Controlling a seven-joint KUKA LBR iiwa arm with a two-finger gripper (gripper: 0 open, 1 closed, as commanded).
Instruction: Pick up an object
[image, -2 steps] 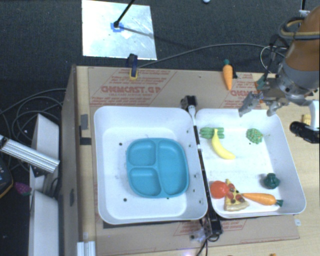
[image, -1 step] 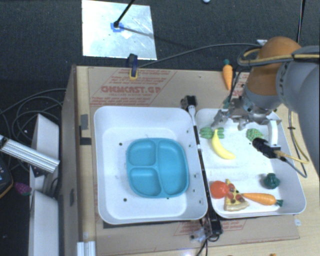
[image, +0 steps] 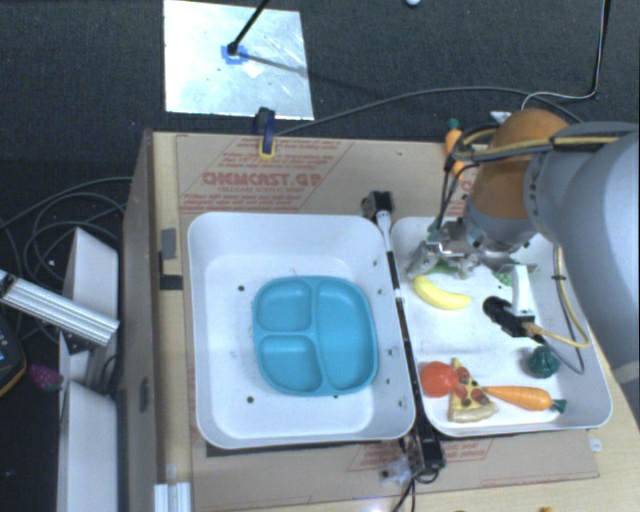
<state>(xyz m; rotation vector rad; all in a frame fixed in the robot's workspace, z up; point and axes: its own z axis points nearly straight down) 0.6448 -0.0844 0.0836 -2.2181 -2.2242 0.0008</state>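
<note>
We see two shallow white bins side by side on the brown tabletop. The left white bin holds a light blue plastic plate with three sections, lying flat in the middle. The big grey arm reaches in from the right, and its pincer is low over the far end of the right white bin. We cannot tell how wide the pincer is open, and we see nothing held in it. A small yellow toy banana lies just beside the pincer, on the near side of it. Along the near edge of this bin lie a round red toy tomato, a toy pizza slice touching it, and a long orange toy carrot. A small dark green toy sits a little past the carrot, too small for us to name.
</note>
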